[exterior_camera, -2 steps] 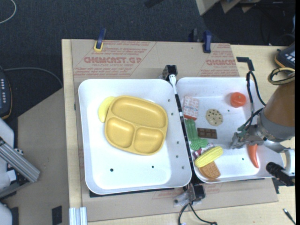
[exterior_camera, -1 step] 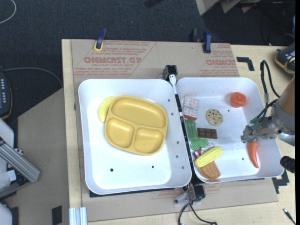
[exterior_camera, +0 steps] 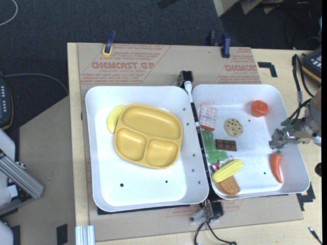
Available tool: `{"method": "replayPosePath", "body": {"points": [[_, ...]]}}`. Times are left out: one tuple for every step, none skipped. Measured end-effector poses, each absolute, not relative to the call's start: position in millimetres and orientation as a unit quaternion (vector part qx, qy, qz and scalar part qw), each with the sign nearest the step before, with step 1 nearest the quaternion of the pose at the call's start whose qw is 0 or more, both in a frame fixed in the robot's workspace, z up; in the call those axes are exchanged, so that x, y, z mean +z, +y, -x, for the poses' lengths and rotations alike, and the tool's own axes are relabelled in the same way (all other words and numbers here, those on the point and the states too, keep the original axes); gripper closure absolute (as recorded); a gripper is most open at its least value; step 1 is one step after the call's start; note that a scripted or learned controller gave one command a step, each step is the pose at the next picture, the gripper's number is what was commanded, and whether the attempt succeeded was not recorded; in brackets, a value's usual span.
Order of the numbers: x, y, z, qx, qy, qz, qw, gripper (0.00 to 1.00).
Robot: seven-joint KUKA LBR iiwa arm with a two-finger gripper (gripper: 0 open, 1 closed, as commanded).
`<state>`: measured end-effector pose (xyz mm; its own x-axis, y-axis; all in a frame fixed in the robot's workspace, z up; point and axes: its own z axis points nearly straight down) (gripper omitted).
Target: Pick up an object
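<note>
Right-hand bin [exterior_camera: 265,92], lower right: carrot [exterior_camera: 276,167], orange, slender, lying lengthwise.
Tool [exterior_camera: 278,141]: just above carrot; finger state indiscernible.
Neighbours: tomato [exterior_camera: 259,108], cookie [exterior_camera: 233,127], corn [exterior_camera: 227,170].

left shallow white bin [exterior_camera: 102,152]: smooth plastic, slight sheen | yellow three-compartment plastic tray [exterior_camera: 148,136]: glossy, centre-left | brown cardboard sheet with red print [exterior_camera: 153,60]: matt paper, under bins | dark grey floor [exterior_camera: 76,9]: rough carpet-like, top | orange carrot-shaped toy [exterior_camera: 276,167]: smooth plastic, lower right
</note>
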<state>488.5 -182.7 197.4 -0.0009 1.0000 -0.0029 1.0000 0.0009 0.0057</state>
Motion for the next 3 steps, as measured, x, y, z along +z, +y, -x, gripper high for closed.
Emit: {"method": "replayPosePath", "body": {"points": [[226, -183, -489.5, 0.0007, 0.707, -0.707, 0.003, 1.00], [228, -127, -484.3, 0.0003, 0.709, -0.705, -0.002, 1.00], [222, -70, -482.4, 0.0000, 0.709, -0.705, -0.002, 1.00]]}}
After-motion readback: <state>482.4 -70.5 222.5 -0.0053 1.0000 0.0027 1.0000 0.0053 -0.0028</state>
